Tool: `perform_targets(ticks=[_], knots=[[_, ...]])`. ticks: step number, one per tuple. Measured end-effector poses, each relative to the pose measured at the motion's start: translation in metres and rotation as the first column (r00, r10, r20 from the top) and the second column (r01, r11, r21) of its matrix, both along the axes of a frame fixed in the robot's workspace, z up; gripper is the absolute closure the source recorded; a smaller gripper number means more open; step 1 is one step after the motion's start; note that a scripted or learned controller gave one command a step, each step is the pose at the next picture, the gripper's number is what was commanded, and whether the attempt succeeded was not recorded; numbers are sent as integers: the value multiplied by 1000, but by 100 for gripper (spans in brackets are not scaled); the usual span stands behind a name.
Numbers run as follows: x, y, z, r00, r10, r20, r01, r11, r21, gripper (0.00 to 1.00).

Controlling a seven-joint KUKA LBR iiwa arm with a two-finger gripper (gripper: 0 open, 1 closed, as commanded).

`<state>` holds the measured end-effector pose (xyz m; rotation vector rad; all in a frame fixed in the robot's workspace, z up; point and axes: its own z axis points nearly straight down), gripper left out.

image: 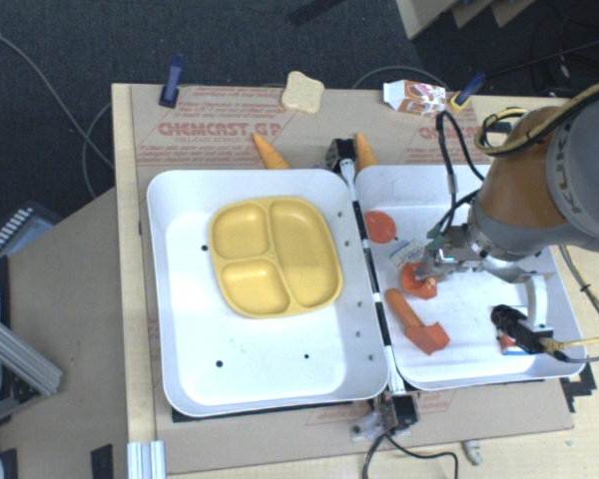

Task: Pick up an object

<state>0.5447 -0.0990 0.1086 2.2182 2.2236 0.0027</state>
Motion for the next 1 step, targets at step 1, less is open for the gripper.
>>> perform_targets(ticks=[1], knots=[[4,35,108,1000,-1,1,1,1000,-1,100]])
